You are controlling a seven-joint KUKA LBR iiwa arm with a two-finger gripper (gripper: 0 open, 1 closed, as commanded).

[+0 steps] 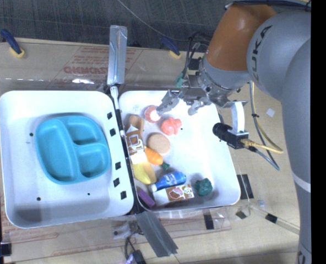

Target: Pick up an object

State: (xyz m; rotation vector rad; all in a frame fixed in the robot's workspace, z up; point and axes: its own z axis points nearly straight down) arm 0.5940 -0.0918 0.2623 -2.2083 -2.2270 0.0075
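Since the objects crowd the right bin's [221,147] left wall, my gripper [179,104], fingers spread apart and clasping nothing, hovers by the pink toy [171,126].

Right bin [223,158] held a loose cluster along its left wall: pink lumpy toy [171,126], small red-and-white round piece [151,113], tan bun-like disc [159,143], orange piece [155,158], yellow piece [144,173], blue packet [171,179], brown-printed carton [179,193] lying flat, dark green lump [204,187].

Bench [53,59] bears left bin [14,147] beside right bin [218,158].
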